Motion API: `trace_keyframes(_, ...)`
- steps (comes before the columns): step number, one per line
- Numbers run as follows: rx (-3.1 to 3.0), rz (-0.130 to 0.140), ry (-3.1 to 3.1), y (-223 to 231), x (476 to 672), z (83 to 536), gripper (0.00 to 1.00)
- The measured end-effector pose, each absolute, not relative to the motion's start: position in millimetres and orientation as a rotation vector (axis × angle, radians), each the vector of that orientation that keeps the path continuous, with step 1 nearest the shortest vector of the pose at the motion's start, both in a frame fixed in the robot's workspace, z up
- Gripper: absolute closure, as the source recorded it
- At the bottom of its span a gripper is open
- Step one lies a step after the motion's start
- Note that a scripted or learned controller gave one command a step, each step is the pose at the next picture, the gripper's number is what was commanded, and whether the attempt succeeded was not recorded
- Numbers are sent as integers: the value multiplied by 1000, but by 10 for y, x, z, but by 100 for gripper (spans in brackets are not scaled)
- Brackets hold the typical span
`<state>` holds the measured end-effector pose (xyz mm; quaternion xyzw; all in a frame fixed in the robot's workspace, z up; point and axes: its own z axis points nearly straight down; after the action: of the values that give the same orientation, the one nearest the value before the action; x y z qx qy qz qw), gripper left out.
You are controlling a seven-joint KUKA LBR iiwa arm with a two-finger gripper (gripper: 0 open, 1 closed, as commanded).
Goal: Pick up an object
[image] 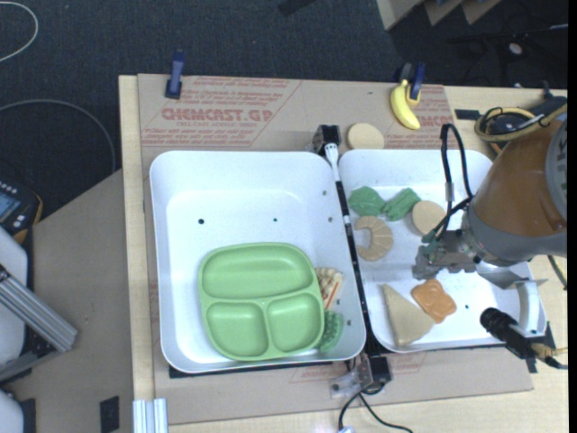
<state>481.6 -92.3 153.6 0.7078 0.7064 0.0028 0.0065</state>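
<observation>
My gripper (436,264) hangs low over the middle of the right bin (471,328), at the end of the grey and orange arm (518,201). An orange chunk (435,301) lies just below it in the view, with a cream wedge (403,315) to that chunk's left. Further back in the same bin are two green pieces (367,199) (399,203), a tan disc (426,216) and a tan ring-shaped piece (373,238). I see nothing held in the gripper.
The left bin (180,206) holds a green divided plate (261,300), with a striped piece (329,284) and a small green piece (332,330) at its right side. Outside the bins at the back lie a yellow banana (405,106) and a tan disc (365,136).
</observation>
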Motion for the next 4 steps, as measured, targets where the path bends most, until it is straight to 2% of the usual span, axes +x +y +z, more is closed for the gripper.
trace_keyframes(1,2226,2,2218,-1435,4794,838,100)
trace_keyframes(2,2213,6,2224,-1005,4804,1494,100)
trace_keyframes(3,2217,2,2221,-1028,4799,1562,100)
trace_keyframes(4,2226,-6,2211,-1944,5040,811,100)
